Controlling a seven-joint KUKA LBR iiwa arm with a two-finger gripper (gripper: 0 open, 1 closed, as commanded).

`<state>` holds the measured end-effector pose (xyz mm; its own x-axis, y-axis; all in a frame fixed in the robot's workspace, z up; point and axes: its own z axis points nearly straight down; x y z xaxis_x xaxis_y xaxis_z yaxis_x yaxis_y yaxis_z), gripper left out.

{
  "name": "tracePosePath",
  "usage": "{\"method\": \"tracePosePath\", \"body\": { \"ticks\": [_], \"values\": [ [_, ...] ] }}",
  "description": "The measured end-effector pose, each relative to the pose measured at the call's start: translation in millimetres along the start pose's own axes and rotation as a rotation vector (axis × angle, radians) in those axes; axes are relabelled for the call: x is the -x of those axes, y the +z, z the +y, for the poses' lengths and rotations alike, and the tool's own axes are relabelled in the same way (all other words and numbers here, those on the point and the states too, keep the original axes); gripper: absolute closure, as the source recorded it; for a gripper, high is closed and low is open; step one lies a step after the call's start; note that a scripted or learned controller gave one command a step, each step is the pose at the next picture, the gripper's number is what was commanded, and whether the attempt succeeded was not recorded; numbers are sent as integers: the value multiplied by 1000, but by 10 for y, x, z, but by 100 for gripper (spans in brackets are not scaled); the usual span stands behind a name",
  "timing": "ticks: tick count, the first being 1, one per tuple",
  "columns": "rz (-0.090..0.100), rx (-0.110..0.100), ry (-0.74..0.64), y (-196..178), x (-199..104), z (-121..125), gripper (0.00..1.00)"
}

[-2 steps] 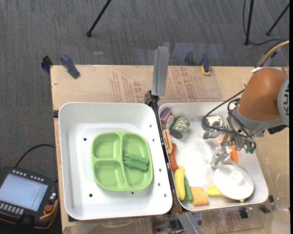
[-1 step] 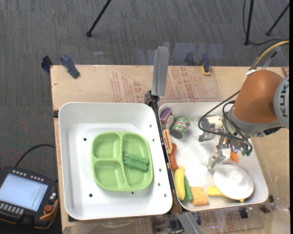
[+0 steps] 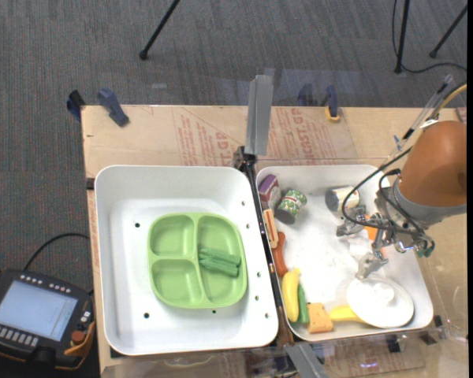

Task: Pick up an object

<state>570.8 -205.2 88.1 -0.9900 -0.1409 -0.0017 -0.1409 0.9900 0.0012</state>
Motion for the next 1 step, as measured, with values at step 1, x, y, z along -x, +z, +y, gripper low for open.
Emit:
{"method": "tracePosePath", "body": {
  "ticks": [1],
  "values": [
    [-2, 0, -158, -3, 482, -125, 0]
  ]
}}
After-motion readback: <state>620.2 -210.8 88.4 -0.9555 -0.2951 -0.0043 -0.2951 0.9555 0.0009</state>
